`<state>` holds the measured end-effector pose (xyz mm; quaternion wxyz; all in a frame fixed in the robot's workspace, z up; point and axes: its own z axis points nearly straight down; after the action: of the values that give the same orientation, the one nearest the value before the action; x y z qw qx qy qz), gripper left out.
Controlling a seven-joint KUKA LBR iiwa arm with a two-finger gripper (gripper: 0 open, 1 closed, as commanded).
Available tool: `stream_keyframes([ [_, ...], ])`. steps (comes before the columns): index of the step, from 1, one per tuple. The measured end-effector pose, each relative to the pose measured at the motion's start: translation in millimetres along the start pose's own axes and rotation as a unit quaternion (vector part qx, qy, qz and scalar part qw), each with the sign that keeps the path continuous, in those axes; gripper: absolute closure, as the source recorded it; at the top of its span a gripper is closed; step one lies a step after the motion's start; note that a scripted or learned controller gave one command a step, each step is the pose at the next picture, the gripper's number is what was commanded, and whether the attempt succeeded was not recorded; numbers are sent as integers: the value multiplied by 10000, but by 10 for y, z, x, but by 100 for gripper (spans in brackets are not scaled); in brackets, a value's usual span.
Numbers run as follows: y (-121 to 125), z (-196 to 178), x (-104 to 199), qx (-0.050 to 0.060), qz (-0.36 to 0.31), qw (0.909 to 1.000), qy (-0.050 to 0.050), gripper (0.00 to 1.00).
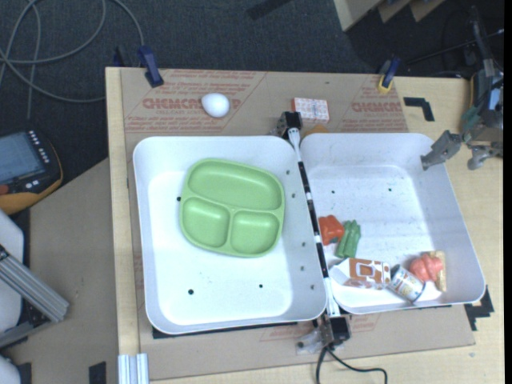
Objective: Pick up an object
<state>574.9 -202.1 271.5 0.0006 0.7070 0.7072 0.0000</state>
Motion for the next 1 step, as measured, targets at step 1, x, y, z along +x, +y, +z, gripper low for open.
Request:
stream_keyframes([
  [1, -509, 1097, 604, 14, -4, 10000, 9, 0],
])
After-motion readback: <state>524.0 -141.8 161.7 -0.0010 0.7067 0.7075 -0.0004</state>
